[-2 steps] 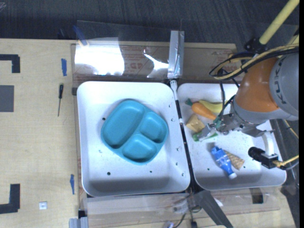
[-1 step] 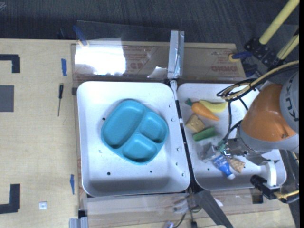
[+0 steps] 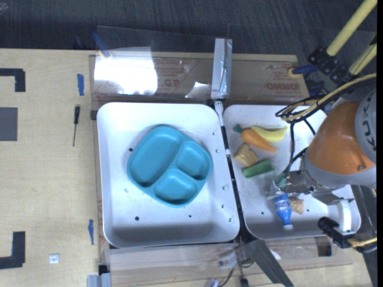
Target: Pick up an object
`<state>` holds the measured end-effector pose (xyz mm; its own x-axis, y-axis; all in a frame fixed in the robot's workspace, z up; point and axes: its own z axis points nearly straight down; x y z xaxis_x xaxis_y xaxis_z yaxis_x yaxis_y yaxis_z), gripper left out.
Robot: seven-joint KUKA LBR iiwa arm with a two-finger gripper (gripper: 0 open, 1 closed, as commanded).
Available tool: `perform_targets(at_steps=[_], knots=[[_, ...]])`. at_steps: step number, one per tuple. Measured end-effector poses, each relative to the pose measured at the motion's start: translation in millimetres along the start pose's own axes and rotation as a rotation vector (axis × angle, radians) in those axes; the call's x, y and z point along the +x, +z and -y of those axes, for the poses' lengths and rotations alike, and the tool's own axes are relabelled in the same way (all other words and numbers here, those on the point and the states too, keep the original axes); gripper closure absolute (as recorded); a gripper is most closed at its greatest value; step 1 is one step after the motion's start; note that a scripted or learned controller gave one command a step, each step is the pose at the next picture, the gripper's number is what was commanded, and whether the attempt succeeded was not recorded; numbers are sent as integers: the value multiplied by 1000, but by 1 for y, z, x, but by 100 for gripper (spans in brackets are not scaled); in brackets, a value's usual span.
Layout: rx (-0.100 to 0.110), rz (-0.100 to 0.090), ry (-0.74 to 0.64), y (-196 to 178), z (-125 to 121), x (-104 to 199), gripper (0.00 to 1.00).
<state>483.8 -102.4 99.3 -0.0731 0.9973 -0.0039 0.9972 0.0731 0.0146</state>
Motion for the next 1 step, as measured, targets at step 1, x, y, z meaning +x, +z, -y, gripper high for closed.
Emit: perform_targets(at_steps=[1], knots=[[14, -3, 285, -85, -82, 88, 100]])
